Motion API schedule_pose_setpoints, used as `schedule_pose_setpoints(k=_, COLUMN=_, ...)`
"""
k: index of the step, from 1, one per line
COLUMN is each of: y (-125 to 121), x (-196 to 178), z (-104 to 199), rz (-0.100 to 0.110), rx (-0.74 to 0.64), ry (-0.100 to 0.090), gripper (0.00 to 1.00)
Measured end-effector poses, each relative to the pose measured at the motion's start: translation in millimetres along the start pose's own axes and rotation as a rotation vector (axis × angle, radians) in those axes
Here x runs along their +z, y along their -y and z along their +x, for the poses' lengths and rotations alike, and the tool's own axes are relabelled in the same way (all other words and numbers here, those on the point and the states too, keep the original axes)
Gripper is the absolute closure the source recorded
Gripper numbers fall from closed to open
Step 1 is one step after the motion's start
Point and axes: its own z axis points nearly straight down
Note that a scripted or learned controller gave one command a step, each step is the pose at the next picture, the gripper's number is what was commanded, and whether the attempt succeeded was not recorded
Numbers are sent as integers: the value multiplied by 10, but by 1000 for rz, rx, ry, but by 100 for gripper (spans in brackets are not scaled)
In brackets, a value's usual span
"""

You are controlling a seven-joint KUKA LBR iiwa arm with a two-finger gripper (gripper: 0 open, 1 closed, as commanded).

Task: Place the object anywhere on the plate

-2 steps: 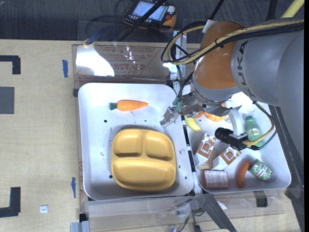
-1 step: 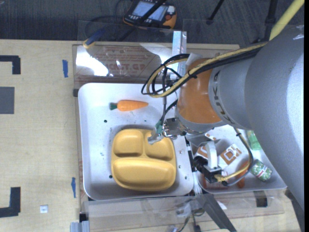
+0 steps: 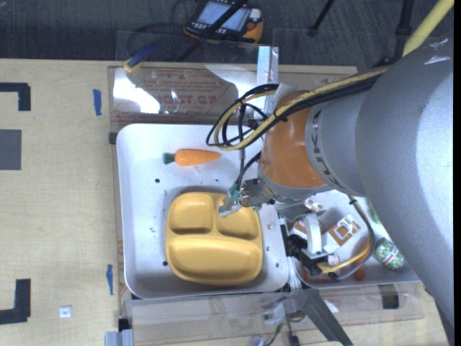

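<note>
Hovering low over the far right corner of the yellow plate (image 3: pixel 216 247), the gripper (image 3: pixel 234 199) is sitting where the plate's two small compartments meet. The wrist's orange band (image 3: pixel 288 161) and the bulk of the arm (image 3: pixel 403 143) are crowding the spot, so whether the gripper is open or closed, or carrying anything, cannot be told. The carrot (image 3: pixel 196 157), which I am taking to be the object, is lying on its side on the floor of the left bin (image 3: pixel 133 215). It is near that bin's far edge, just beyond the plate and apart from it, with its green end pointing toward the bin's left edge.

Judging from that, the pick is probably not yet done. The sensible move is going back over the carrot's thick middle, turning the wrist so the closing line is crossing the carrot's short width, and coming straight down so it is not rolling away on the smooth white floor. Once it is lifted clear of the plate's raised rim, the large compartment toward the bin's near edge is offering the widest landing. Lowering close before letting go is worth the care, since a round carrot is likely to roll or bounce. The loose cables (image 3: pixel 238 121) above the wrist are looping near the carrot and may be worth watching.
</note>
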Motion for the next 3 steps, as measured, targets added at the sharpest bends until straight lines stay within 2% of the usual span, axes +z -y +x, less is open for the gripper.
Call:
schedule_pose_setpoints(k=1, y=-112, x=-1103, z=751, rz=68, rx=105, ry=-29, gripper=0)
schedule_pose_setpoints(k=2, y=4, x=-1217, z=981, rz=67, rx=-30, ry=-34, gripper=0)
schedule_pose_setpoints(k=3, y=-19, x=-988, z=768, rz=62, rx=-382, ry=-46, gripper=0)
